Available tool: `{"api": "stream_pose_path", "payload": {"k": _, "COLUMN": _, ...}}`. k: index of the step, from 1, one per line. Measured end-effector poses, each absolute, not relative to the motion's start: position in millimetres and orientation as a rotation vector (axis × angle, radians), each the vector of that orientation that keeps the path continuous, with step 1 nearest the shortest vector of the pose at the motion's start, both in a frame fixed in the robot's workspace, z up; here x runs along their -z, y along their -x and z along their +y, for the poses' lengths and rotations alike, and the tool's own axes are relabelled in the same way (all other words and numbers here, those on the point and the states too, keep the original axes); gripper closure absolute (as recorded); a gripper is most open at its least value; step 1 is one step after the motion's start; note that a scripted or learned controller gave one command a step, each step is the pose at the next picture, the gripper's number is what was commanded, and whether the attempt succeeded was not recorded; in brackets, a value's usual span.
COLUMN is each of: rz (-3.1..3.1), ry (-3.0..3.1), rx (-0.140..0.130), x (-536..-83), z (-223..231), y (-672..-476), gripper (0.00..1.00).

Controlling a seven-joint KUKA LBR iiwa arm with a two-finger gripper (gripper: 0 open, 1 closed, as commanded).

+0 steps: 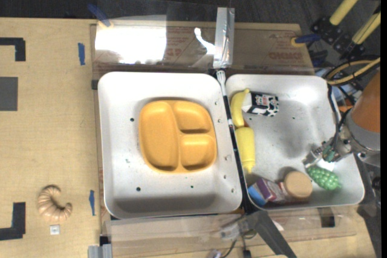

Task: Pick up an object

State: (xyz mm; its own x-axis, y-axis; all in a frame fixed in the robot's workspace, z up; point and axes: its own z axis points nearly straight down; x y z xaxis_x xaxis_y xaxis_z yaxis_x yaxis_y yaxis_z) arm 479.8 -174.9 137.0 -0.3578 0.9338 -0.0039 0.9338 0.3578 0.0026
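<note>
Blue-capped bottle [272, 190] lies along right bin [290, 84] front wall; gripper [323, 154] just above green bumpy toy [323, 177], jaw state unreadable.

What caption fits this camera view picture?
Gripper low in the right bin beside a green bumpy toy; yellow tray in the left bin.

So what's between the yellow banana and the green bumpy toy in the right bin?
In the camera view, between the banana and green toy lies bare bin floor, with a round tan object at the stretch's lower edge.

Gripper [325, 154] hangs just above green grapes [324, 177] in right bin [302, 86].
</note>
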Motion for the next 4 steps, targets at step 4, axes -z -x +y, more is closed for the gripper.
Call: {"api": "stream_pose_path", "payload": {"k": 4, "rz": 2.454, "ry": -1.951, "rx": -0.007, "x": -88, "z": -149, "y": -482.2, "gripper": 0.0}}
